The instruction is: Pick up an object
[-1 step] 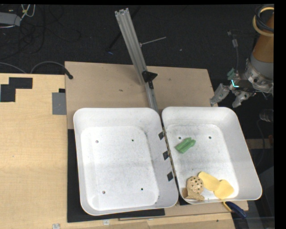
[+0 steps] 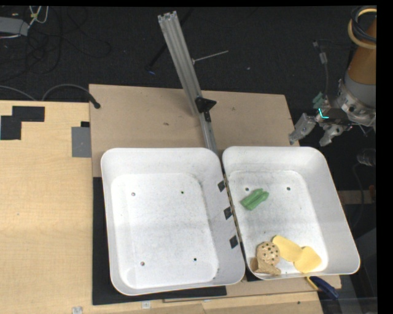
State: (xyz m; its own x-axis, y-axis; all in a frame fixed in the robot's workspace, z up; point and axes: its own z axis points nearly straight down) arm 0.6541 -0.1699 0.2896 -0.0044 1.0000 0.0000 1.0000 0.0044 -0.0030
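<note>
Nearest the camera, a yellow object (image 2: 298, 254) and a tan perforated object (image 2: 267, 256) lie touching in the near corner of the right-hand bin (image 2: 331, 184), well below and slightly left of the gripper (image 2: 314, 130). A blue-and-yellow item (image 2: 322, 286) pokes out from under that bin's near edge. Farther in, a green object (image 2: 254, 199) rests alone on the same bin's floor, below and to the left of the gripper and well apart from it. The left-hand bin (image 2: 116, 184) sits alongside, the two joined by three dark clips (image 2: 228, 212) along the shared rim. No brand, label or writing can be read anywhere.

The gripper hangs beyond the far rim of the right-hand bin, over the dark floor off the board's (image 2: 141, 116) right edge, its two fingers splayed apart with nothing between them. The arm (image 2: 362, 67), with its orange band, rises to the upper right. To the gripper's left, a grey aluminium rail (image 2: 184, 73) slants across the brown board toward the bins' far junction. Nothing stands between the gripper and the objects. Loose cables (image 2: 37, 15) lie on the dark floor at the far left.
</note>
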